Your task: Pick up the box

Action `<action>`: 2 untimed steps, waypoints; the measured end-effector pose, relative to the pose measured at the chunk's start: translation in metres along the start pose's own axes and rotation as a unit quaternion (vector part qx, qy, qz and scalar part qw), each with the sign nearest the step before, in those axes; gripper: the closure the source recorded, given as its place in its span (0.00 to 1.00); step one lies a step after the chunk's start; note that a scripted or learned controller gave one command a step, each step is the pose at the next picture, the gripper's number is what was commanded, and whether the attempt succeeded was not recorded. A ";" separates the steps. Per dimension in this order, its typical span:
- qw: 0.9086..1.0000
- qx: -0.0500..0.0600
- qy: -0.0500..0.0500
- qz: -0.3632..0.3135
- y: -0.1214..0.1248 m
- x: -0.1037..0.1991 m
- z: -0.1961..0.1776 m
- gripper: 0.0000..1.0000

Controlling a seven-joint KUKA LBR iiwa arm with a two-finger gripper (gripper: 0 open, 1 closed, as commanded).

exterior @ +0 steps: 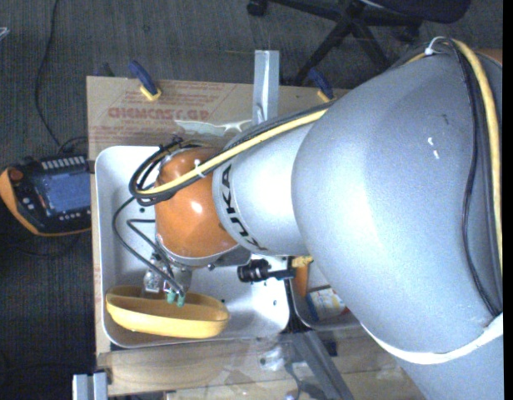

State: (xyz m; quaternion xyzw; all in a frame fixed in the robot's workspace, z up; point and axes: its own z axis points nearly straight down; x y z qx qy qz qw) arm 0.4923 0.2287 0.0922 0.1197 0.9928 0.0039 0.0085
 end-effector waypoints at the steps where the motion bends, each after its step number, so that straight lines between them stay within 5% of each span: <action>1: 0.993 0.003 0.007 -0.120 0.003 0.008 -0.069 1.00; 2: 0.991 -0.004 -0.003 -0.130 0.008 0.000 -0.002 1.00</action>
